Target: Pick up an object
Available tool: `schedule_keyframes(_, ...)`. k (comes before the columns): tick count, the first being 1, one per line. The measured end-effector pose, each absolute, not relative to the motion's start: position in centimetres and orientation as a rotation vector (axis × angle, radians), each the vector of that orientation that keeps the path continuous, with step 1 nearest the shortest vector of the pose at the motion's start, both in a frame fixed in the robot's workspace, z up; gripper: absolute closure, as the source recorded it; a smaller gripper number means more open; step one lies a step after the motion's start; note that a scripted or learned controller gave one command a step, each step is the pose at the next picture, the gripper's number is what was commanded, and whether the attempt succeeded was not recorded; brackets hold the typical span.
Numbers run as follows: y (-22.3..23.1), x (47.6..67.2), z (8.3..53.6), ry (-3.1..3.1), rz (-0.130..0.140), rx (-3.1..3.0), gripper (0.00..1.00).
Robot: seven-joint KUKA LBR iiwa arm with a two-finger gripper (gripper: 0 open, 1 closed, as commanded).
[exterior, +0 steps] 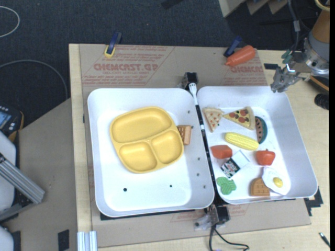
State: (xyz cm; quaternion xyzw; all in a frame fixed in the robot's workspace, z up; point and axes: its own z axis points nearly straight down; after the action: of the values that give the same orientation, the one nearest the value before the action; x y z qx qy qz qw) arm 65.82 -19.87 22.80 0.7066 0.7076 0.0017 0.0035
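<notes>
Landmark: the black hinge strip (201, 135) between the two bins.

Near zone, right of the strip, in the right bin (298, 135): one broccoli floret (226, 185), one waffle piece (258, 187), one fried egg (276, 181) and one small printed card (231, 165). These lie loose and close together, presumably tipped in as pick stock.

Middle zone, right of the strip: one red pepper piece (221, 151), one tomato (266, 157), one corn cob (242, 140). Further back: two pizza slices (213, 118) (239, 117) and one watermelon wedge (260, 129). Any of these ten items can serve as the task object.

Left of the strip, in the left bin (104, 140): one yellow three-compartment plate (146, 138), lying flat, and one brown toast piece (183, 134) touching the plate's right rim.

Far zone: one orange clamp (241, 55) and one yellow clamp (111, 47), which likely secure the board.

The gripper (282, 81) hovers at the right bin's far corner, well apart from the items; whether the claw is spread or pressed together cannot be determined. Nothing is seen between its fingers.
</notes>
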Motion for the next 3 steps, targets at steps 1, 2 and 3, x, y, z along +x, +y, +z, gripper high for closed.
schedule_keyframes(1, -14.0, 65.2, 23.7, 2.229, 0.002, 2.216, 1.00)
schedule_keyframes(2, -8.5, 64.1, 22.3, 2.231, 0.000, 2.218, 1.00)
schedule_keyframes(3, -2.9, 63.3, 23.4, 2.232, 0.002, 2.217, 1.00)
